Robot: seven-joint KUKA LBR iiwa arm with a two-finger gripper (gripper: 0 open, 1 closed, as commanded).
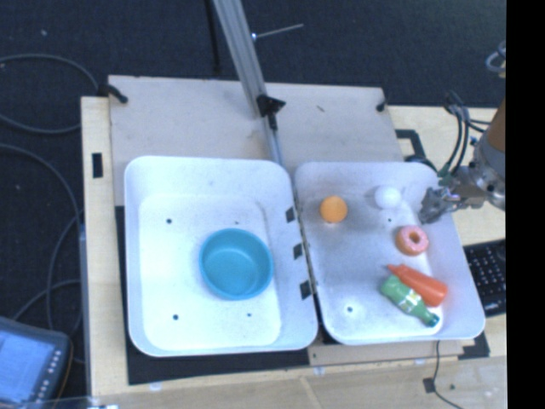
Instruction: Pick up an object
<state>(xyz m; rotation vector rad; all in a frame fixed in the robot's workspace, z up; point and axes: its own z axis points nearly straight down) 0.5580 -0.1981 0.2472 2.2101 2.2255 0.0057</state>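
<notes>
Over the right rim of the right-hand bin (pixel 368 337), the gripper (pixel 433 204) hangs at the end of the grey arm, which enters from the right side of the camera view. Whether its fingers are spread or pressed together cannot be told at this size; nothing is seen pinched between them.

Five candidate objects lie in this bin. Closest is the pink ring (pixel 412 240), just below and slightly left of the gripper, lying flat with its hole upward. A white ball (pixel 387 197) sits to the gripper's left, near the bin's far rim. An orange ball (pixel 333 210) rests further left, close to the divider between the two bins. Toward the near right corner, an orange carrot-shaped toy (pixel 419 285) and a green bottle-shaped toy (pixel 408 301) lie side by side and touching, both with long axes running from upper left to lower right.

Judged from this layout, the ring asks for the shortest travel: a small shift toward the bin's near side. It has bare floor on every side, whereas the carrot and bottle crowd each other.

On the left, a blue bowl (pixel 236 263) stands alone in the left-hand bin (pixel 145 228), well apart from the gripper.
</notes>
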